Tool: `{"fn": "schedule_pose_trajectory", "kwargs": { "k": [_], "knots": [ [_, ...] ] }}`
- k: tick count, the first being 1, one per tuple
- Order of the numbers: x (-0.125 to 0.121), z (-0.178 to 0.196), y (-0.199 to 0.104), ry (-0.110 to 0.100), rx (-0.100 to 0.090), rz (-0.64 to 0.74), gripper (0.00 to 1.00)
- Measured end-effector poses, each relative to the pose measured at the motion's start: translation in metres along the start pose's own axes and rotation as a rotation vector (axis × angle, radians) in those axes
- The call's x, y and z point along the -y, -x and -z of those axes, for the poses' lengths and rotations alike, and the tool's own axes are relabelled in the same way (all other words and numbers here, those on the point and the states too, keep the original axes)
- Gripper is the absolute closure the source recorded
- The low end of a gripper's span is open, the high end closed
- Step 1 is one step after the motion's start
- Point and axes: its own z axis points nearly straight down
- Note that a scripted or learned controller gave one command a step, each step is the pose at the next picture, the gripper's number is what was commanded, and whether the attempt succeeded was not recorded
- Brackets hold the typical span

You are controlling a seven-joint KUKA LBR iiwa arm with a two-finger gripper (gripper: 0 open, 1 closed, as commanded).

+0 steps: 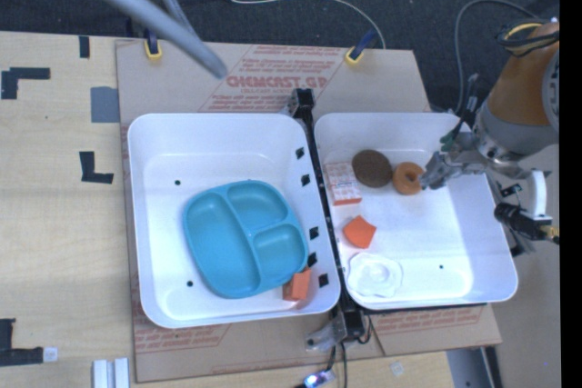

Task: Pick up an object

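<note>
The gripper (pixel 435 174) sits low in the right bin (pixel 459 282), its tip right against the small orange doughnut-shaped piece (pixel 407 178), which rests on the bin floor just beside the brown disc (pixel 371 167). Whether the tool is spread or closed on anything cannot be told from this view, so no grasp can be credited yet. By this reading the approach is about done, while the closing, the lift and proof of a hold are all left.

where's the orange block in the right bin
In the camera view, the orange block lies in the right bin's left half, below the brown disc and above the white lid.
</note>
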Motion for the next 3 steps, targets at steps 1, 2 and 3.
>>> {"fn": "schedule_pose_trajectory", "kwargs": {
  "k": [1,2,3],
  "knots": [
    [0.003,0.047,0.008,0.0,0.0,-0.001,1.0],
    [0.001,0.091,0.008,0.001,0.001,0.001,1.0],
    [-0.009,0.097,-0.046,-0.002,-0.002,0.005,1.0]
  ]
}}
